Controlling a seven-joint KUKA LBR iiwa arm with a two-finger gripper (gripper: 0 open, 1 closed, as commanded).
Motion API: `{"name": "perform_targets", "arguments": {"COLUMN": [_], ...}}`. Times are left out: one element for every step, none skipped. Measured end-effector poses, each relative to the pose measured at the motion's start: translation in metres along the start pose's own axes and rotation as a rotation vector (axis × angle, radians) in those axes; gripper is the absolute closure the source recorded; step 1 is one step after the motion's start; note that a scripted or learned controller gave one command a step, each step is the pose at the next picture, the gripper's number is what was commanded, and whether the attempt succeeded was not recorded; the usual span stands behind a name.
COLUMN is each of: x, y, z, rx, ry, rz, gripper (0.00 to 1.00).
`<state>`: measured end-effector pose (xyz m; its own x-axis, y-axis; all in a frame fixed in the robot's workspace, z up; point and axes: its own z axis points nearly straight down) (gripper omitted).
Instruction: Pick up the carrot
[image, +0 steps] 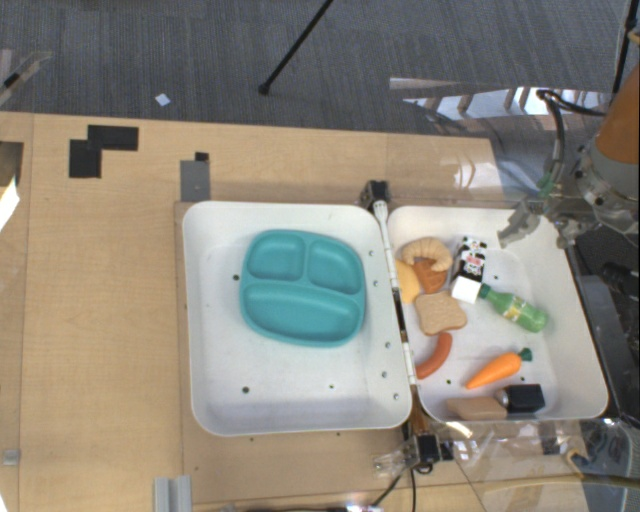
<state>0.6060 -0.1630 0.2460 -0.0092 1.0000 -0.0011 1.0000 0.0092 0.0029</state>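
An orange carrot (497, 370) with a green top lies in the right bin (575, 300), near its front right corner, tip pointing toward the lower left. My gripper (540, 226) hovers over the bin's far right corner, well behind the carrot. Its two grey fingers are spread apart, so it is open with nothing between them. The arm comes in from the upper right.
Around the carrot lie a green bottle (512, 308), a sausage (434, 355), a bread slice (440, 314), a croissant (425, 250), a black-and-white carton (470, 262) and a black block (524, 398). The left bin (215, 380) holds a teal divided plate (303, 286).
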Motion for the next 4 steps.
{"name": "perform_targets", "arguments": {"x": [-0.021, -0.023, -0.019, -0.018], "y": [-0.087, -0.119, -0.115, -0.111], "z": [0.059, 0.13, 0.157, 0.144], "rx": [0.005, 0.0, -0.008, -0.017], "ry": [0.0, 0.001, -0.003, -0.006], "rz": [0.026, -0.414, -0.743, -0.745], "gripper": [0.0, 0.0, 0.0, 1.0]}}
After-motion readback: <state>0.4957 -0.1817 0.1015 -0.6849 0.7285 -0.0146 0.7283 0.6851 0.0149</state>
